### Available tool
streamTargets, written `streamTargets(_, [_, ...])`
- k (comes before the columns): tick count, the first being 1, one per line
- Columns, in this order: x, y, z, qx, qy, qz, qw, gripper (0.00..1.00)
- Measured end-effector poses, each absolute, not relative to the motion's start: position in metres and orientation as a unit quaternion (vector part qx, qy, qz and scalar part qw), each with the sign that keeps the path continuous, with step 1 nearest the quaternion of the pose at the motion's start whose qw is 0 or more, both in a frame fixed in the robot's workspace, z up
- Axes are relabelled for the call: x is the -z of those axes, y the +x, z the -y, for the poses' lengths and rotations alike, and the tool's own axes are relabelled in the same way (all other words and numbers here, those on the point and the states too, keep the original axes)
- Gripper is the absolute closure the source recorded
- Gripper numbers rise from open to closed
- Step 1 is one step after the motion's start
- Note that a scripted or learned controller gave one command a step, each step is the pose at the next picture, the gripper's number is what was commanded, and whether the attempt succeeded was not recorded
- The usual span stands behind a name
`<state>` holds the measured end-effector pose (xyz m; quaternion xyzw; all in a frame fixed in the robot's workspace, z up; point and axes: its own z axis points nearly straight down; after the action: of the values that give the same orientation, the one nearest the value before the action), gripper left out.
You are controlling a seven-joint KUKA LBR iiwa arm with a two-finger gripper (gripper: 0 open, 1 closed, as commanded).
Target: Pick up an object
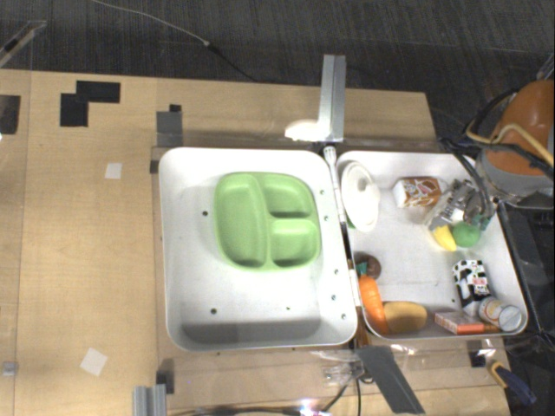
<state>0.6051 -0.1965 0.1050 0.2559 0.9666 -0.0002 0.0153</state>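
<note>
Two white bins are seen side by side on the wooden bench (78, 267). The left bin (186, 319) contains a green divided tray (264, 219), lying flat near the bin's centre.

The right bin (416, 271) holds the clutter. A white bowl (359, 195) is tipped against the left wall. A packaged brown item (418, 191) lies toward the far side. Along the near edge an orange carrot-shaped piece (371, 293) is touching a tan rounded piece (404, 316), and a small dark object (365, 265) sits just beyond the carrot. A black-and-white cow figure (471, 277) stands near the right wall, with a small can (507, 316) and a flat reddish box (460, 323) in the near right corner.

The arm (525, 137) is observed entering from the right, its orange band over the bin's far right corner. The gripper (460, 206) is lowered into the right bin, directly above a yellow object (444, 237) and a green object (466, 232), which lie touching one another. The metallic fingers are blurred together with these items; whether they are parted or closed cannot be told, and contact with either object is possible but not confirmed. Nothing is visibly lifted.
</note>
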Motion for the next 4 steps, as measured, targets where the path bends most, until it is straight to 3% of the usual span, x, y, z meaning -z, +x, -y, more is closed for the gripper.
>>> streamTargets(1, [-0.105,0.605,0.196,-0.0001,0.255,-0.967,0.015,0.00])
streamTargets(2, [-0.089,0.591,0.180,-0.0012,0.307,-0.952,0.007,0.00])
streamTargets(3, [-0.105,0.596,0.181,-0.0010,0.305,-0.952,0.017,1.00])
streamTargets(4, [-0.210,0.613,0.117,-0.0028,0.348,-0.938,0.008,1.00])
